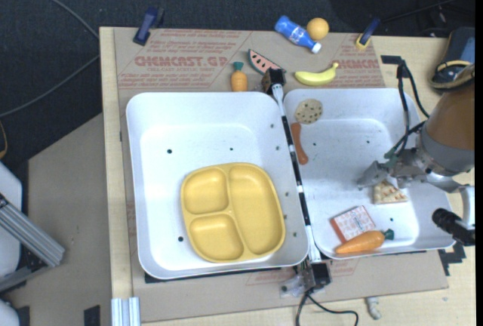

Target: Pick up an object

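Gripper (386, 179) is low in the right bin (343, 137), near its right wall, directly over a small pale item (392, 195) that looks like a bread slice; finger state cannot be told, since the wrist hides the tips. Near-right in the same bin: red-and-white packet (352, 222) with a carrot (364, 242) just beside it on the near side. Cookie (308, 112) at far left corner, sausage (299, 144) along the left wall. Left bin (162, 136) holds a yellow divided tray (231, 211). Behind the bins: banana (316, 75), blue bottle (296, 33), orange (318, 28), watermelon slice (260, 60).
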`<state>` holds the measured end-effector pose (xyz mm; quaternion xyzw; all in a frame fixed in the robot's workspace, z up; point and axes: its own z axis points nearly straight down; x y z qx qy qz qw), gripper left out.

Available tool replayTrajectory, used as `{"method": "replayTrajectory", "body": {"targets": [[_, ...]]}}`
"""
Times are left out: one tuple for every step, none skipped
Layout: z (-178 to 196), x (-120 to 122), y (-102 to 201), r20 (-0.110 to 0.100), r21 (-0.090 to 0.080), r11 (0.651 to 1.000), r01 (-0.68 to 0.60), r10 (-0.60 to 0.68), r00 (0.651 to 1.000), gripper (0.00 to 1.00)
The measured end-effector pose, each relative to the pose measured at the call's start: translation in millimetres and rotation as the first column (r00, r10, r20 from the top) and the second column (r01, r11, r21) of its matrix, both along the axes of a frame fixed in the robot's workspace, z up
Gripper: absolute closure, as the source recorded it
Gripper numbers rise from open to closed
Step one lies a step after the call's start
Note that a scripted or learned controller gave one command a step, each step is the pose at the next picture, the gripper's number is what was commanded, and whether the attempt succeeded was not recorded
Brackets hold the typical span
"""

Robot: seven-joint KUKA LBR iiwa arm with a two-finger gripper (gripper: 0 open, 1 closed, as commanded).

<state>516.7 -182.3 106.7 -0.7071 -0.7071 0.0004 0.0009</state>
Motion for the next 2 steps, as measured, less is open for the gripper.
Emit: {"method": "replayTrajectory", "body": {"targets": [[-22,35,-31,0.002,0.000,1.000,-0.001,0.001,1.000,0.00],[-12,36,-31,0.005,-0.002,1.000,-0.001,0.001,1.000,1.00]]}}
